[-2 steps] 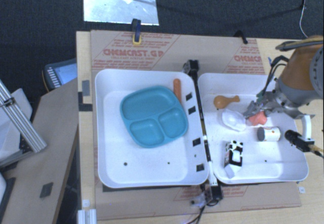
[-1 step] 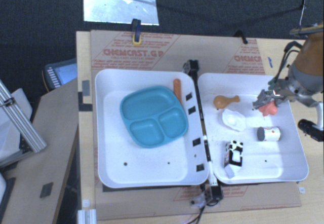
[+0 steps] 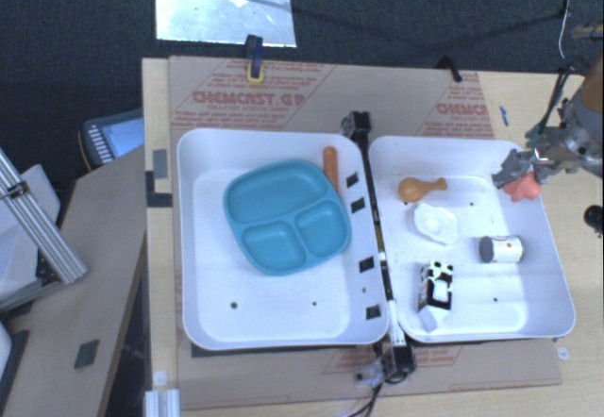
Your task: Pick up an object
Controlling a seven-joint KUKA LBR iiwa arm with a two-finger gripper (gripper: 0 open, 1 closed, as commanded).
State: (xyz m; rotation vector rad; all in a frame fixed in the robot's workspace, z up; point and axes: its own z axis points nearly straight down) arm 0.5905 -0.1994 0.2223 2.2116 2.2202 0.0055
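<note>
Right bin's [image 3: 557, 285] far rim — gripper [image 3: 521, 172] clasping pink object [image 3: 525, 186]

A small pinkish-red object [image 3: 524, 185] sits between the fingers of the gripper [image 3: 518, 172], raised over the right bin's [image 3: 547, 311] far right rim.

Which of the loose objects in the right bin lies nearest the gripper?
The small pink-red lump at the bin's upper right edge, right beside the gripper; the others lie farther left or lower.
</note>
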